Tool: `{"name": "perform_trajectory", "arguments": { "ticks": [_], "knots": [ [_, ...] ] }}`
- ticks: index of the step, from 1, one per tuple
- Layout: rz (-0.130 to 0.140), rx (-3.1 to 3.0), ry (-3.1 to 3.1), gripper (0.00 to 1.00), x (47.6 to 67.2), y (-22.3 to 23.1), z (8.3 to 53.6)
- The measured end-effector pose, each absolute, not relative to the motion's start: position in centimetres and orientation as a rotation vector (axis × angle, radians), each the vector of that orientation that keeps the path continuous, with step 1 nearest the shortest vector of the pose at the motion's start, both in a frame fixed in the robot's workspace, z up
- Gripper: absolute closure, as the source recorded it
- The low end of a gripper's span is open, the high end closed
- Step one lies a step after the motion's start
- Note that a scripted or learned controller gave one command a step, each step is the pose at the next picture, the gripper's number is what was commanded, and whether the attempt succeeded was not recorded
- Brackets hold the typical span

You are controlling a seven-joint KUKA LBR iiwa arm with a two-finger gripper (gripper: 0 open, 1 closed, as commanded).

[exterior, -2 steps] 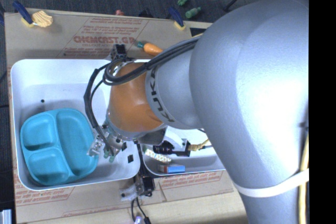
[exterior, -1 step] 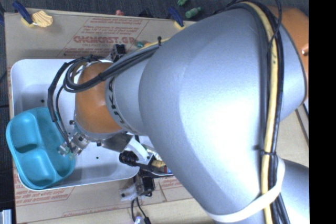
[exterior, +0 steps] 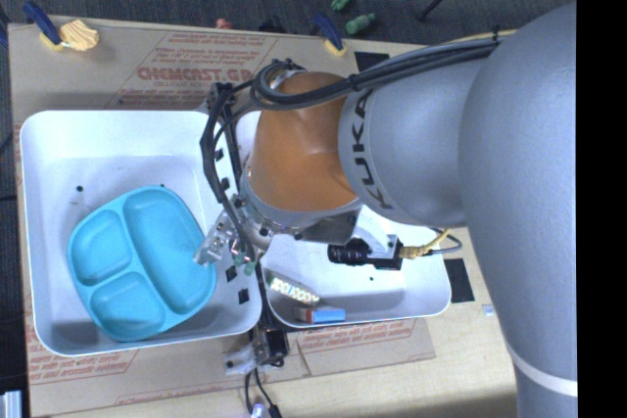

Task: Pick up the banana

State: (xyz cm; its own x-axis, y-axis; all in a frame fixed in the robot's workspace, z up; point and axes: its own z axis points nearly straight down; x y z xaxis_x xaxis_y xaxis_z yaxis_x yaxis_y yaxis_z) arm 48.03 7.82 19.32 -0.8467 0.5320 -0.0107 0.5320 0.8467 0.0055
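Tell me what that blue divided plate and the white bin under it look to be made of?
The blue divided plate looks like moulded plastic: even colour, rounded compartment ridges, a soft matte sheen. The left white bin seems to be thin plastic too, smooth and slightly glossy with rounded corners, though painted metal can't be excluded.

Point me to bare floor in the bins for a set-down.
Left bin: bare floor along the far wall and far left corner, behind the blue divided tray. The tray fills its near half. Right bin: crowded, arm overhead, small items at the near left.

Grey arm (exterior: 441, 142) over right bin (exterior: 421, 294), blue divided tray (exterior: 142, 259) in left bin (exterior: 59, 162)
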Motion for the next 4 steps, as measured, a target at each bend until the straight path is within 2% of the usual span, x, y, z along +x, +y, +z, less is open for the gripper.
{"name": "perform_trajectory", "arguments": {
  "ticks": [1, 2, 3, 4],
  "knots": [
    [-0.006, 0.427, 3.086, 1.0, 48.4, 11.0, 11.8],
    [0.006, 0.723, 3.041, 1.0, 48.9, 15.3, 9.4],
    [0.0, 0.942, 2.989, 1.0, 47.8, 13.6, 23.8],
    [-0.002, 0.833, 3.027, 1.0, 47.7, -0.5, 26.5]
  ]
}}
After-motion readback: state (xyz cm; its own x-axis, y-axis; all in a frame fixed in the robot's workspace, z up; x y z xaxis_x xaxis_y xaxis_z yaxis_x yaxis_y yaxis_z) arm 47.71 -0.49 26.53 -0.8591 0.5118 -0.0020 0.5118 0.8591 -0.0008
